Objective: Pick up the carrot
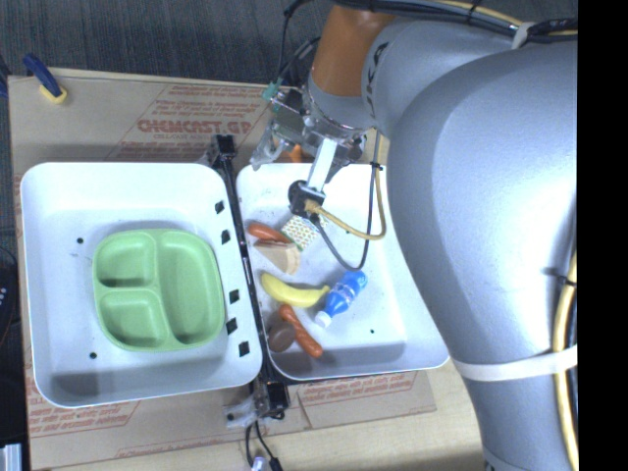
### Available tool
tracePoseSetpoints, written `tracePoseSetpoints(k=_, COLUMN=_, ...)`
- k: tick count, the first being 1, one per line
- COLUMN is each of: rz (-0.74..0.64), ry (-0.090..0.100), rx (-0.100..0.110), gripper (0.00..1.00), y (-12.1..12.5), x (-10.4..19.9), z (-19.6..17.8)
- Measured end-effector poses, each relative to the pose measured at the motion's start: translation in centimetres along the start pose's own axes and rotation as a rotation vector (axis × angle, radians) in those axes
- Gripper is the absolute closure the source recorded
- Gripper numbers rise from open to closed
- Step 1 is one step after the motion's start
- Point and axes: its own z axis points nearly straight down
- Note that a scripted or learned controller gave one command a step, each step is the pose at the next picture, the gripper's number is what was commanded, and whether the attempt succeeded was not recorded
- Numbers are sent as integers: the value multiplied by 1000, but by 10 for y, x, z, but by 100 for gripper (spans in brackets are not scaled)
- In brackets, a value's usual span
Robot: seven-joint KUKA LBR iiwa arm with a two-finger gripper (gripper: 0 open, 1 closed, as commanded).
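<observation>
Carrot (302,334), orange and tapered, lies in the right shallow white bin (412,346) near its front wall, touching a brown round piece (282,340). Just behind: yellow banana (292,290), blue bottle (341,295). Further back: pale bread slice (281,256), orange-red sausage-like piece (265,232). Tool (280,148) sits at that bin's far left corner, well apart from carrot; width can't tell. Green divided plate (157,287) in left bin (49,263).
</observation>
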Motion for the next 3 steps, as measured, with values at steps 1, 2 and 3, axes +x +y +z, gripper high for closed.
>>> tracePoseSetpoints(k=1, rz=-73, ry=1, rx=-1, gripper=0, y=28, x=-49, z=31)
tracePoseSetpoints(k=2, rz=414, ry=2, rx=-3, gripper=0, y=39, x=-68, z=-69)
tracePoseSetpoints(k=3, rz=608, ry=4, rx=-3, gripper=0, y=46, x=-105, z=-182)
